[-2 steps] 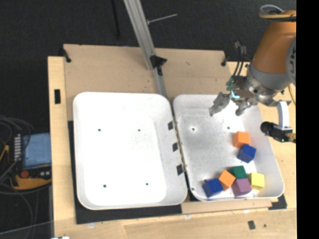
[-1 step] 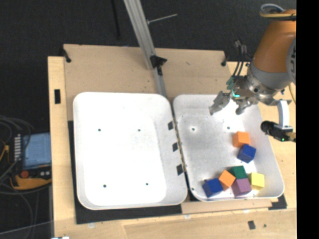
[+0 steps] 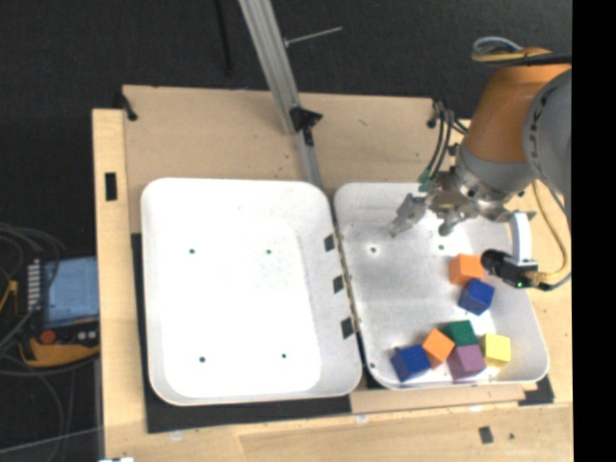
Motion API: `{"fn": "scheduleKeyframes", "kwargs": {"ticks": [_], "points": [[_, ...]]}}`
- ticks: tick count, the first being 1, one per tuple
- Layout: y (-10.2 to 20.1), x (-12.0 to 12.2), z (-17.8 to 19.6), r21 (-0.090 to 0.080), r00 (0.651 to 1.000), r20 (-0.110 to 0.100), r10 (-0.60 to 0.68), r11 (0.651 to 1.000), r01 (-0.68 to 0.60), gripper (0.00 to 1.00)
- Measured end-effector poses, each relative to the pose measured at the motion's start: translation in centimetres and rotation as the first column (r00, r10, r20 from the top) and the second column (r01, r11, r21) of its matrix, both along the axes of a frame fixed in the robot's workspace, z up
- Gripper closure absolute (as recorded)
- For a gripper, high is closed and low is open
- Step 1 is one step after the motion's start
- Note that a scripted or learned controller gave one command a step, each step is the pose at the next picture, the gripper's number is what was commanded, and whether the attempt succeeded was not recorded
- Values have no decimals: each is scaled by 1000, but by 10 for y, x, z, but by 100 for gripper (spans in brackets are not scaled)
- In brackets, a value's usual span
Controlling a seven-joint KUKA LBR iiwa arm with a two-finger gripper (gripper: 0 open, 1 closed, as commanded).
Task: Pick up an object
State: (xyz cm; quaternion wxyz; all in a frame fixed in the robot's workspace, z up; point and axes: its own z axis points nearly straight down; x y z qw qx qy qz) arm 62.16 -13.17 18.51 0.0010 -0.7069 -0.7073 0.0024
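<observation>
Blocks lie below and right of your gripper (image 3: 424, 218), which hangs over the right bin's (image 3: 385, 287) upper part with fingers apart, holding nothing. Nearest is the orange block (image 3: 468, 267); the rest cluster along the bin's lower right edge.

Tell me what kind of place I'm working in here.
Likely a robotics lab test bench: two white bins on a plywood bench, coloured foam-like cubes as grasp objects, and a control pendant with loose cables alongside.
</observation>
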Motion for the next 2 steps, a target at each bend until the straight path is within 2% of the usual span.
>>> {"fn": "scheduleKeyframes", "kwargs": {"ticks": [2], "points": [[-5,-2,-89,-2,1000,6,-5,1000,5,0]]}}
